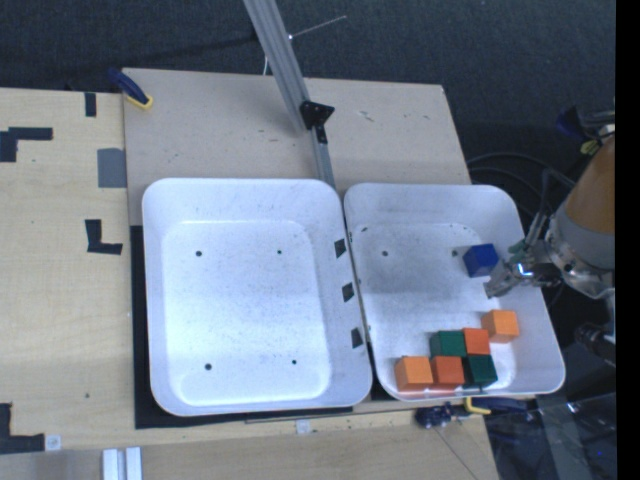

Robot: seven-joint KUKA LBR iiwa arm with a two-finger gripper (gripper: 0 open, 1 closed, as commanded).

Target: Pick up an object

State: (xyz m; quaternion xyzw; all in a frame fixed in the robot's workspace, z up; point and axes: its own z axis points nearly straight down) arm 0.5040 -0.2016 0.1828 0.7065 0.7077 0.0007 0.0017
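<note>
In the right bin, a blue block lies near the right wall. At the bin's front right is a cluster of blocks: an orange one by the wall, another orange one, a green one, a dark green one, and two more orange ones at the front. My gripper hangs over the bin's right edge, just right of and slightly below the blue block and above the cluster. I see no block in it.
The left bin lies beside the right one. A grey metal pole slants down from the top to the gap between the bins. The arm's orange band is at the right edge. Dark floor surrounds the bench.
</note>
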